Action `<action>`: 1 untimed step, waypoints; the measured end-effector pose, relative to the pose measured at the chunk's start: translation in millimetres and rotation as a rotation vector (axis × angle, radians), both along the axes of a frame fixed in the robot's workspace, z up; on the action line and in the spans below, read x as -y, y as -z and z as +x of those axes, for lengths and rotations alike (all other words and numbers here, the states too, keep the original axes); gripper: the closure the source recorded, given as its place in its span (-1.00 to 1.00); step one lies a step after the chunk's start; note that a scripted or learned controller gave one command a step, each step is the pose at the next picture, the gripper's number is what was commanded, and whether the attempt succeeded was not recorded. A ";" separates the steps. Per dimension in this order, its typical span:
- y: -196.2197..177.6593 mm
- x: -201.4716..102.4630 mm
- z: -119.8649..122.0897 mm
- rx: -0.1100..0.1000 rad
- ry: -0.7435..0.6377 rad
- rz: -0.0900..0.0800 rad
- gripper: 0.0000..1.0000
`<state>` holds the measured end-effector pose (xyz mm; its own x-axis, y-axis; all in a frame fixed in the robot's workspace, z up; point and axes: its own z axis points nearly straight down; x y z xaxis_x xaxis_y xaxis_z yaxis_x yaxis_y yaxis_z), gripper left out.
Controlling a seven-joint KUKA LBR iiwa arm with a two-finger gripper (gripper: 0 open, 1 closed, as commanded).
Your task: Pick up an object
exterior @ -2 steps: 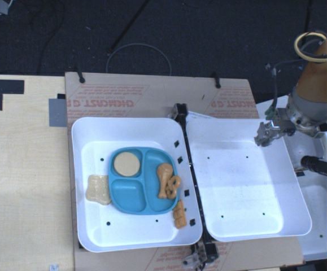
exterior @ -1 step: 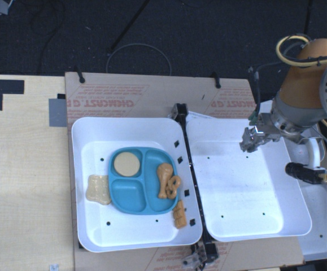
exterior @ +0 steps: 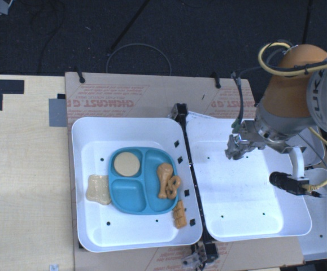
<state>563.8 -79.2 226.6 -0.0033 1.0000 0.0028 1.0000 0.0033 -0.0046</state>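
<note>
A blue sectioned plate (exterior: 130, 199) lies in the left bin (exterior: 90, 130). On it sit a round tan cookie-like disc (exterior: 126, 164) and a brown drumstick with a pretzel shape (exterior: 167, 180). A pale bread-like piece (exterior: 98, 189) lies just left of the plate. A small orange-brown piece (exterior: 179, 214) rests by the plate's lower right corner. My gripper (exterior: 236, 149) hangs over the upper left part of the right bin (exterior: 253, 222), away from all these objects, with nothing visible between its fingers.
A black divider (exterior: 188, 174) runs between the two bins. A black cylindrical part (exterior: 289, 183) of the arm juts over the right bin's right side. Cardboard lies under the bins, and a wooden bench top extends to the left.
</note>
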 end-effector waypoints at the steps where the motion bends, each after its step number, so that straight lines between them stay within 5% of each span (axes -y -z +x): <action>1: 10.8 -47.5 -13.9 -0.002 0.000 -0.001 1.00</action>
